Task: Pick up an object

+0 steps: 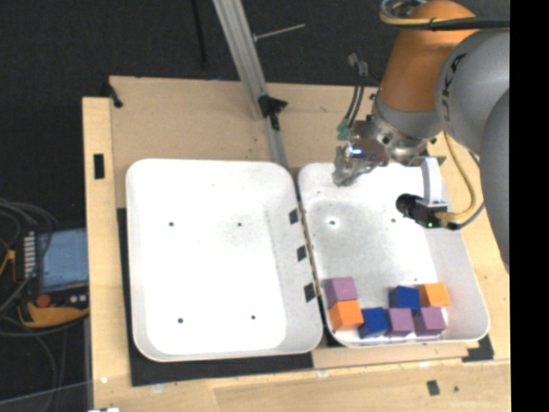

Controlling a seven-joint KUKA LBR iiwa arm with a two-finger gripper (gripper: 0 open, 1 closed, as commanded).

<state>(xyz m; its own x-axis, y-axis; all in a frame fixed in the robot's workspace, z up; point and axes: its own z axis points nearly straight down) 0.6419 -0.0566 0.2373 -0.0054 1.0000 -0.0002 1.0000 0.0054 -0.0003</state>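
Small purple, orange and blue cubes (390, 309) cluster at the right bin's (377, 230) near edge. The claw (347, 168) hangs well apart over the far end; its state cannot be told.

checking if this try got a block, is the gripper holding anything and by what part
Nothing seen held. The gripper sits over the far end of the right bin; the blocks lie at its near end.
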